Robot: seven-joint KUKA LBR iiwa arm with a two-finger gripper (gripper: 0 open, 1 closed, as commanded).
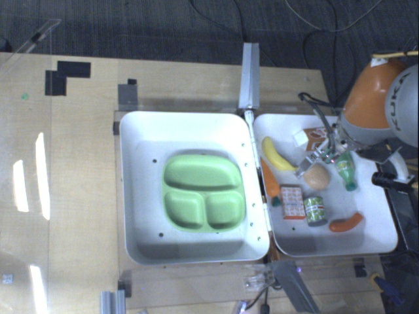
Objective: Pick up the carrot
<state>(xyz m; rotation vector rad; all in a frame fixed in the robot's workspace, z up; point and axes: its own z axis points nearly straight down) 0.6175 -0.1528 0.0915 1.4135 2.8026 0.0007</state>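
The carrot (270,182) is lying in the right bin (376,241), pressed along its left wall, just beside the wall it shares with the left bin (137,175). A yellow banana (275,156) is lying just above it, and a small snack box (292,202) is sitting just to its right. The pincer (321,154) is hanging over the middle of the right bin, close to a round brown bun (317,176) and a green bottle (346,170). It is too small and blurry to tell if it is apart or together. A green can (315,210) and a red sausage (345,223) are resting lower down. A green tray (203,190) with three parts is sitting in the left bin on the counter (65,208)
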